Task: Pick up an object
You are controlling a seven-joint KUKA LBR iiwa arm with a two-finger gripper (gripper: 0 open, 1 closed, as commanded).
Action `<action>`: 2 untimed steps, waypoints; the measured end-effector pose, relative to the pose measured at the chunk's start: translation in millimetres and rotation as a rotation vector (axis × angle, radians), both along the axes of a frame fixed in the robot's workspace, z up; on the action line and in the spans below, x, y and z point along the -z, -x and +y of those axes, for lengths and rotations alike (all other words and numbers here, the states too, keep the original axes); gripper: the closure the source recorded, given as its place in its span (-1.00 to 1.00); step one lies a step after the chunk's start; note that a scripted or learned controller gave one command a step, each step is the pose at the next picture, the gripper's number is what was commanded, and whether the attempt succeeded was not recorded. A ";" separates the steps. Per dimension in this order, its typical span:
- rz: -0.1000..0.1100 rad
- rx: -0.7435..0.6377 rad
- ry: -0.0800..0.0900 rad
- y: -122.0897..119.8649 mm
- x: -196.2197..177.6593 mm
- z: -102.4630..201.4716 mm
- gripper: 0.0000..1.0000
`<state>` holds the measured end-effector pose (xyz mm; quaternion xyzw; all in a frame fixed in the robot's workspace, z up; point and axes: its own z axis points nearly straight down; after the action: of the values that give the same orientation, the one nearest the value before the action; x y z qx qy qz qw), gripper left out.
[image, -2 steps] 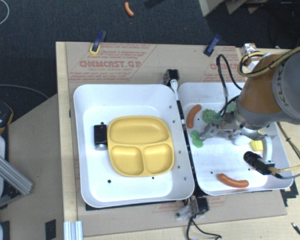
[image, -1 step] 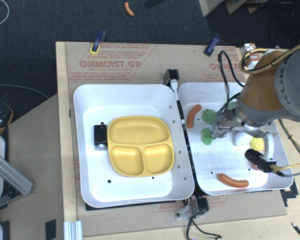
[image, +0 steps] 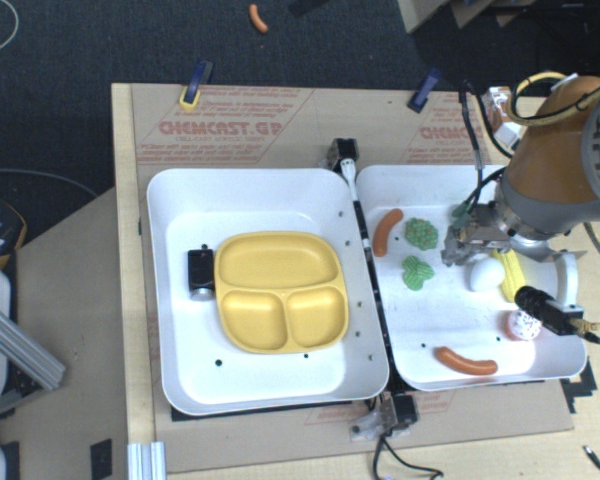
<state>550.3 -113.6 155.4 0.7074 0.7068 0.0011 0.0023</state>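
My gripper (image: 464,248) hangs low over the back half of the right bin (image: 420,343), beneath the grey arm with its orange band (image: 555,158). Just left of it lie two green broccoli pieces (image: 420,233) (image: 416,273). A white egg-like object (image: 485,273) and a yellow piece (image: 510,271) sit just right of and below the gripper. An orange-red sausage (image: 386,230) lies near the bin's left wall, and a second sausage (image: 467,361) lies near its front. A small white and red object (image: 523,325) rests at the front right. I see nothing between the gripper's tips.
The left bin (image: 180,358) holds a yellow divided plate (image: 280,290) and a small black block (image: 200,271) at the plate's left. Black clips (image: 343,154) sit where the two bins meet. A black cable part (image: 545,308) crosses the right bin's right side.
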 end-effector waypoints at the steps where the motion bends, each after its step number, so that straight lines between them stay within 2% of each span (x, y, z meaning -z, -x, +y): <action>1: -0.002 -0.002 0.000 7.1 -53.3 6.0 1.00; 2: 0.000 -0.002 0.000 6.0 -70.7 6.0 1.00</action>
<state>544.3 -107.6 226.2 0.7067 0.7075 0.0013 0.0023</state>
